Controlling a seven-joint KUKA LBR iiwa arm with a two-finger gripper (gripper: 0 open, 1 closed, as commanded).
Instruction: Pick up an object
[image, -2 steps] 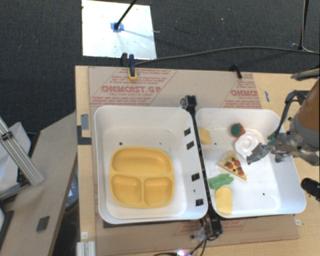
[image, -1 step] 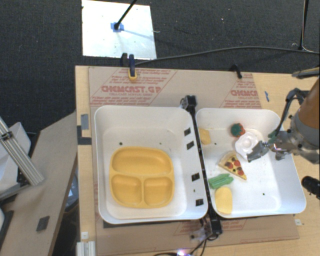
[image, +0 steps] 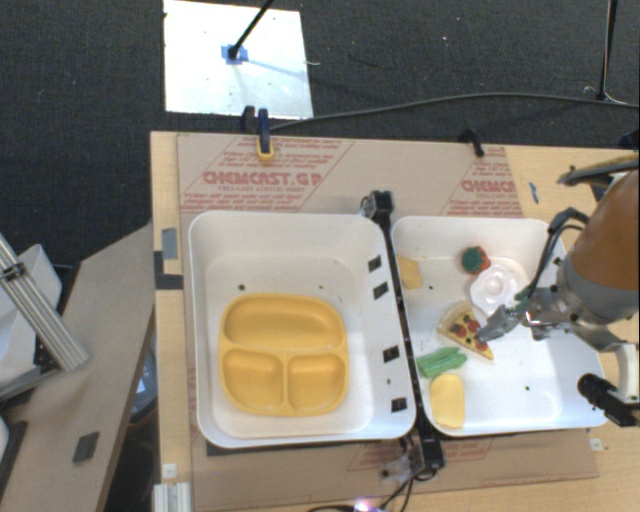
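Two white bins sit side by side on the bench. The left bin (image: 215, 300) holds a yellow divided tray (image: 284, 352) lying flat, a little toward six o'clock from the bin's middle. The right bin (image: 540, 395) holds the small things: a pizza slice toy (image: 463, 329) near the middle, a green pod (image: 440, 361) just beside it toward seven o'clock, and a pale yellow oval piece (image: 447, 400) touching or nearly touching the pod at six o'clock. A white round lid (image: 496, 285) lies at one o'clock from the pizza slice, with a red and green ball (image: 474, 260) just beyond it toward eleven o'clock, and a small tan piece (image: 409, 273) rests by the bin's nine o'clock wall. The gripper (image: 497, 324) reaches in from three o'clock, its tip just beside the pizza slice's three o'clock edge; whether its fingers are spread or pressed together cannot be told, and nothing is seen pinched in them
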